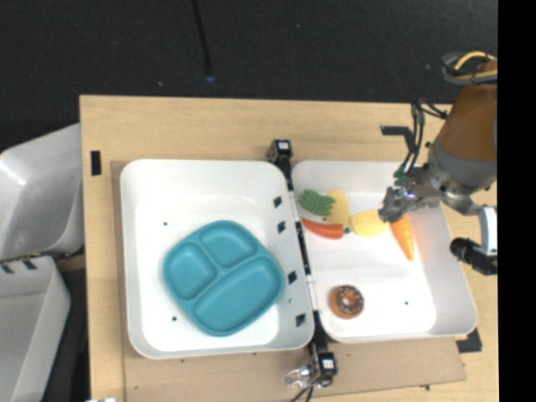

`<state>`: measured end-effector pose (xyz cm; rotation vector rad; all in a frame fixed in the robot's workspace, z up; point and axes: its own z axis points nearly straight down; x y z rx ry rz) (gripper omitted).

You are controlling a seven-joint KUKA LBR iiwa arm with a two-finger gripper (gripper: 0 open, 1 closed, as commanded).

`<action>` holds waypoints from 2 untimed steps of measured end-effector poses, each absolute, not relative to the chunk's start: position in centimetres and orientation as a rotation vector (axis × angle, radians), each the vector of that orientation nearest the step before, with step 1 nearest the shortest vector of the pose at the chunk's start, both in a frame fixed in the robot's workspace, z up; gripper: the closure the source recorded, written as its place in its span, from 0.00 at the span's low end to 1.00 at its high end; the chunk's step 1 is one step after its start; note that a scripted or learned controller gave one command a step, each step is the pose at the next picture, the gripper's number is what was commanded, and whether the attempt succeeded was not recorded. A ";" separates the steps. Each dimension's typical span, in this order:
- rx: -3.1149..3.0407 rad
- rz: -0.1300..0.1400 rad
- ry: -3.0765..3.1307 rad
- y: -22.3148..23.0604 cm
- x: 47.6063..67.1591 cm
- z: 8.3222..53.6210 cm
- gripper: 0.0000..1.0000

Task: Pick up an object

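Observation:
My gripper (394,207) hangs over the right bin (444,308), near its far right side. Directly below its tip lies an orange carrot (404,238), whose upper end meets the tip. A yellow lemon-like piece (367,223) sits just left of the gripper. Further left lie a green leafy toy (316,201), a yellow piece (338,203) and a red strip (323,229). A brown donut (346,301) rests near the bin's front.
The left bin (142,224) holds a blue divided plate (222,276). A black-clipped wall (297,249) separates the two bins. The arm's grey body (465,153) stands over the right bin's far right corner. White equipment (38,199) stands off the bench's left.

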<state>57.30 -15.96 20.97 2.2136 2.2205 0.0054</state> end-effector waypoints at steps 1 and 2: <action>2.212 0.007 2.220 -15.7 57.0 27.3 1.00; 2.213 0.002 2.229 -9.6 56.2 27.3 1.00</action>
